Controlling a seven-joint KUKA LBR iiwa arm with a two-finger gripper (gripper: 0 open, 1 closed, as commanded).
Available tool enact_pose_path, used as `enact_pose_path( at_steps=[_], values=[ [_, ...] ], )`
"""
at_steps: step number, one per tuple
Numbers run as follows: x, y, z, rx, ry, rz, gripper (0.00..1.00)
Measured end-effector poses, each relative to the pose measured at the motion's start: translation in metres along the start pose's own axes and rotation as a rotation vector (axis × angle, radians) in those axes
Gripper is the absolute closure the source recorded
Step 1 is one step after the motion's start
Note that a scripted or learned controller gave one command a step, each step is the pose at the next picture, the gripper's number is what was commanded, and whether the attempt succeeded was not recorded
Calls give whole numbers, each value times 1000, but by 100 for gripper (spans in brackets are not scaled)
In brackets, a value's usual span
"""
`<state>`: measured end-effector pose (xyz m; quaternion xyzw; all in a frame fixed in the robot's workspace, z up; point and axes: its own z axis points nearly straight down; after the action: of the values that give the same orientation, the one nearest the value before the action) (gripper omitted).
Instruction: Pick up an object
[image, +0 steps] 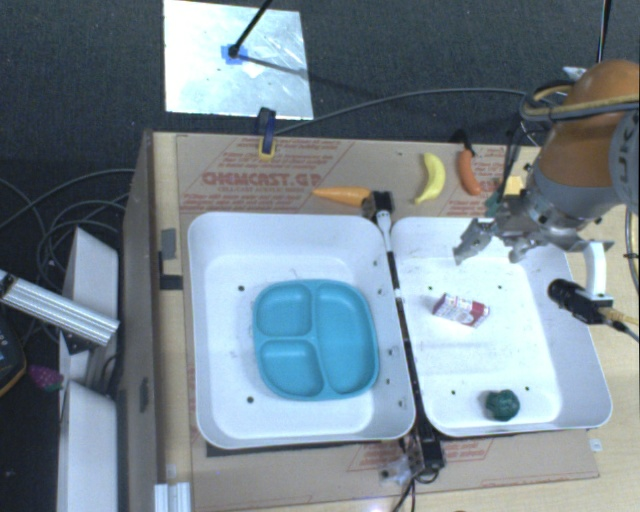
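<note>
Two shallow white bins are shown side by side on a cardboard-covered bench. The left bin (215, 300) is occupied by a blue divided plate (315, 338). In the right bin (575, 370), a small red-and-white packet (461, 309) is seen lying near the middle, and a dark green ball-like object (502, 404) is seen near the front edge.

The gripper (493, 245) is held over the rear part of the right bin, and its two fingers are spread apart with nothing between them. The packet is located in front of the gripper and slightly to its side, apart from both fingers and untouched. The green object is placed well apart from the gripper, toward the bin's front.

Behind the bins, a yellow banana (432, 177), an orange carrot (341, 196) and a reddish-orange item (468, 172) are laid on the cardboard.
</note>
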<state>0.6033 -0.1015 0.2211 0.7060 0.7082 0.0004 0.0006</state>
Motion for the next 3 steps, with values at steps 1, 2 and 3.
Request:
enact_pose_path(
  at_steps=[1,2,3],
  values=[
    [-35,-11,51,1,-1,2,0],
    [-47,-10,100,-9,-3,2,0],
    [-61,57,137,-1,-1,-1,0]
  ],
)
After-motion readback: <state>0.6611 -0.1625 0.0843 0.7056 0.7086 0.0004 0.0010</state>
